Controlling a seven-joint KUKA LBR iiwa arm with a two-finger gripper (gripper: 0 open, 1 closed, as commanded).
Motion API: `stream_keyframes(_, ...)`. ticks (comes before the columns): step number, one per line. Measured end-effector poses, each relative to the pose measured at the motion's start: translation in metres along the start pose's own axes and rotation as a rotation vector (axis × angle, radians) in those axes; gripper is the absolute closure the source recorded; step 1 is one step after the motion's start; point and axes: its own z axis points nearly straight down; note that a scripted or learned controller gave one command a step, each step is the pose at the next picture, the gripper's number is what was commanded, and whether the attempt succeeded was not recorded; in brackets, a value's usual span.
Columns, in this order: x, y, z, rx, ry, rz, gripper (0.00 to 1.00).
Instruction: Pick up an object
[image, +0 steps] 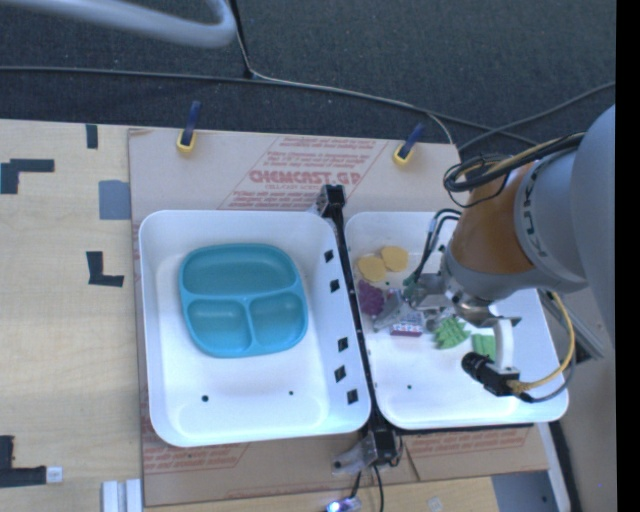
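The right bin (440, 400) holds a small heap of toys: two yellow round pieces (384, 264), a purple bunch (371, 297), a flat pink and white piece (406, 328) and green pieces (452, 333). My gripper (418, 298) hangs low over the middle of this heap, between the purple bunch and the green pieces, with the grey arm and its orange band (488, 232) reaching in from the right. The wrist hides the fingertips, so I cannot make out what lies between them.
The left bin (165, 400) carries a teal divided plate (243, 298). A black divider with clips (345, 300) runs between the bins. Cables (520, 380) loop off the wrist over the right bin's right side. Two yellow clamps (186, 142) hold the cardboard base at the back.
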Motion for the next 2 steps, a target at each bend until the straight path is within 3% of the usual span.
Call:
stream_keyframes(1,0.0002,0.0003,0.0233,-0.007,-0.001,-0.001,0.0)
stream_keyframes(2,-0.0009,0.0005,0.0141,-0.008,-0.004,-0.001,1.0)
